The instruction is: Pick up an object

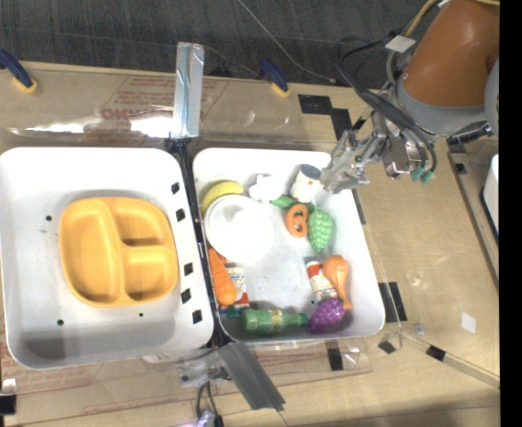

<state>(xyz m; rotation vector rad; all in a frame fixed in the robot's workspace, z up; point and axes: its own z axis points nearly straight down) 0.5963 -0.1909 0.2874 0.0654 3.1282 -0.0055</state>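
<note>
Two bins: we saw a yellow tray (118, 249) in the left bin (12, 238) and toys crowding the right bin (283, 269).
Fingers: the gripper (339, 178) hung at the right bin's far right rim; we could not tell how far it was open, and saw nothing held.
Nearest toy: a white cup (304, 183), just beside it.
Risk: we judged clutter could deflect the grasp, or the rim block it.

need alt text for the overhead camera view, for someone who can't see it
A grey robot arm reaches in from the right, its gripper over the upper right corner of the right white bin, which holds toy foods including green grapes, purple grapes and a green bottle. The left white bin holds a yellow divided tray.
</note>
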